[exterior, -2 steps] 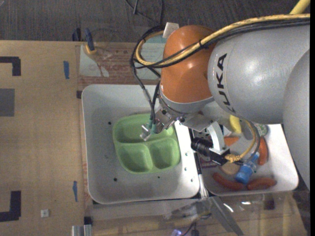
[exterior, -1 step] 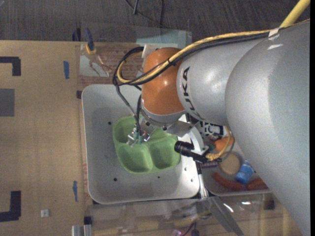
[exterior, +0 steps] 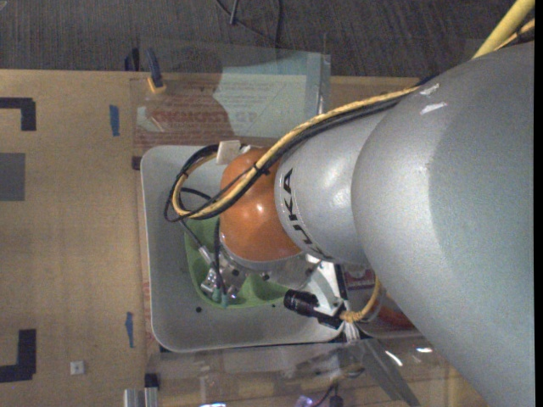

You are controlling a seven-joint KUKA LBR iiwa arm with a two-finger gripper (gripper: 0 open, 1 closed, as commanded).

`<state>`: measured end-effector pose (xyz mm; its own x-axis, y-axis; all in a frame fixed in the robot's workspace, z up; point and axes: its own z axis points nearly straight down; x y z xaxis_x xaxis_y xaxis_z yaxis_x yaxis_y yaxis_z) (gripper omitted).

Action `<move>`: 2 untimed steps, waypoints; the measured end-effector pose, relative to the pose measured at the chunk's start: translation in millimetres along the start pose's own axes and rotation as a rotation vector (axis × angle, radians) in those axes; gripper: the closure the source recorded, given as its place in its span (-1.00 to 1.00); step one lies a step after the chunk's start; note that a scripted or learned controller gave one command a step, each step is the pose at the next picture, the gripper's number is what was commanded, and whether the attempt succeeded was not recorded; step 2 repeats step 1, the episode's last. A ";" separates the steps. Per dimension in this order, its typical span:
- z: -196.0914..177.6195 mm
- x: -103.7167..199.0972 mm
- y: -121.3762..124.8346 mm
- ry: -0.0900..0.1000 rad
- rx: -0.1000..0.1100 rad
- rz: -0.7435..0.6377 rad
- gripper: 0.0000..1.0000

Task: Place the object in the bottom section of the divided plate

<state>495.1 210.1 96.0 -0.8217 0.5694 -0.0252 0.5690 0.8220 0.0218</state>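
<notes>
On the table (exterior: pixel 68 253), the white bin (exterior: pixel 161 227) holds the green divided plate (exterior: pixel 197 265), mostly hidden under the arm (exterior: pixel 356 193). The pincer (exterior: pixel 222 288) hangs low over the plate; whether it carries the object, and where that object lies, I cannot tell, so progress is unclear. The arm reaches in from the right, wrist bent steeply down.

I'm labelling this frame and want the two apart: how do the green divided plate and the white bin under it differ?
Colour: the divided plate is bright green, the white bin is plain white.
Extent: the bin spreads well beyond the plate, which lies inside it.
Visibility: the arm covers most of the plate, leaving a green crescent at its left, while the bin's left wall and lower edge show freely.
Both are shallow and lie under the arm.
</notes>
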 end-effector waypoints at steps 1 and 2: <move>-93.8 -43.8 -57.6 0.021 0.023 0.223 1.00; -93.8 -43.8 -57.6 0.021 0.023 0.223 1.00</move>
